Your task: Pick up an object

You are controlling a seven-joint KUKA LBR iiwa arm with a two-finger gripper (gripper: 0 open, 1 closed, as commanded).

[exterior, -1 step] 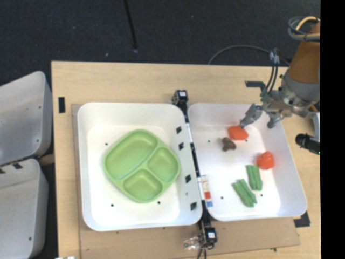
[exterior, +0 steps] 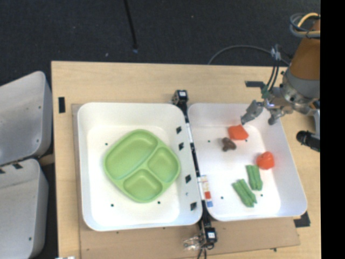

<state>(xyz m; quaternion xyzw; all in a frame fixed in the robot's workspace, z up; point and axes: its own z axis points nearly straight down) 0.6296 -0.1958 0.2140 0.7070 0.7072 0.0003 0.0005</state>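
Your end effector sits spread open just above the orange block; the brown lump nearby could get nudged, spoiling your grab.

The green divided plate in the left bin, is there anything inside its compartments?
Nothing lies in the three compartments of the green divided plastic plate; all show bare green. It sits flat in the left white bin, so the bin floor beneath it is covered and cannot be seen.

1. The divided plate is light green.
2. Both bins are white.
3. Two blocks are orange-red.
4. The pods are green.
5. One lump is dark brown.
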